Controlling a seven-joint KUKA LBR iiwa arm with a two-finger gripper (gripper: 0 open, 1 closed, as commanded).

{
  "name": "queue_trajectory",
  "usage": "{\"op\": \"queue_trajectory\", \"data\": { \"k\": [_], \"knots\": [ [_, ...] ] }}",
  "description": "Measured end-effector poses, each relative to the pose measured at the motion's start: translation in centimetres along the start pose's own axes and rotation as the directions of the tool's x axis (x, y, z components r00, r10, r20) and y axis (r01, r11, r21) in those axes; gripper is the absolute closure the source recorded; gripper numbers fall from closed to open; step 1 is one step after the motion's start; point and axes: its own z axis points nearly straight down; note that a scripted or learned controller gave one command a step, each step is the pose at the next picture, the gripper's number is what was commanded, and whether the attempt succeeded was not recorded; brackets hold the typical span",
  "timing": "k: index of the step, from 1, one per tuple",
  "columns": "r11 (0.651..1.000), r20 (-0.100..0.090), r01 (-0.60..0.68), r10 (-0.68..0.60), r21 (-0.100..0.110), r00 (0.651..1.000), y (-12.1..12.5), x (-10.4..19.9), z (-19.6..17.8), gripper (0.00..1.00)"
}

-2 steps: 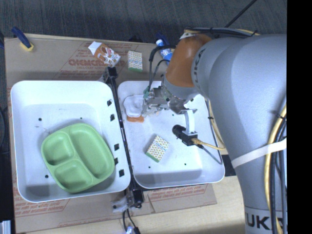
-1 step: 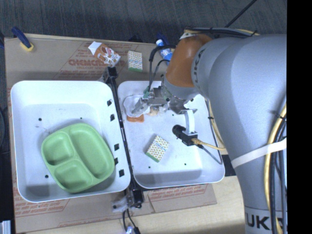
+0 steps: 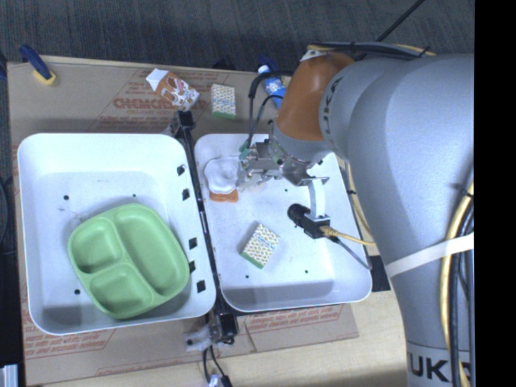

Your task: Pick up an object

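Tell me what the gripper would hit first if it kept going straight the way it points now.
The gripper points toward the view's left in the right bin. First in line looks like the clear cup on the orange piece. Depth is unclear from above, so it may already touch.

Dark grey carpeted floor (image 3: 161, 10) beyond a cardboard-covered bench (image 3: 105, 95) (printed red lettering).

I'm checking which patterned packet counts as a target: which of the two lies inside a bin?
The tilted packet on the right bin floor, in front of the gripper. The other packet lies on the cardboard behind the bins.
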Motion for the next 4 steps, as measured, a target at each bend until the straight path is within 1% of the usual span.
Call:
{"op": "queue_trajectory", "data": {
  "k": [1, 2, 3, 4],
  "knots": [
    [1.000, 0.001, 0.001, -0.001, 0.000, 1.000, 0.0, 0.0, 0.0, 0.00],
    [1.000, -0.004, -0.006, 0.006, -0.006, 1.000, 3.1, -1.0, -3.4, 0.00],
    [1.000, -0.004, -0.006, 0.006, 0.000, 1.000, -4.5, 0.8, 2.2, 0.00],
    [1.000, -0.003, -0.002, 0.002, 0.001, 1.000, -4.5, 0.8, 1.1, 1.00]
  ]
}}
